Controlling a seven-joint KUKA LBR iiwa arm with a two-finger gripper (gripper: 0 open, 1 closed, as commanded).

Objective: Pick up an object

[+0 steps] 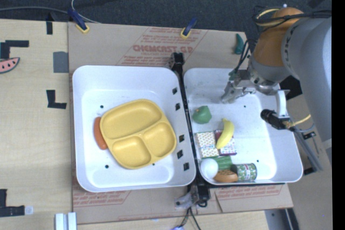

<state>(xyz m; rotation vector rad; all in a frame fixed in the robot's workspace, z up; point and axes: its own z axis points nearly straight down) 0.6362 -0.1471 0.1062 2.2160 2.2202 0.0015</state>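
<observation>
in right bin, curved yellow banana (225, 134)

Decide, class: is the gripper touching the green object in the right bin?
Apart. The camera view shows bare white bin floor between the gripper and the green object, which lies lower left of it.

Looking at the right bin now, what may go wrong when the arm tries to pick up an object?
1. The banana, the patterned box and the can lie crowded together, so the hand might nudge neighbours or catch two things.
2. The green object sits near the bin divider, and a grasp there might hit it.
</observation>
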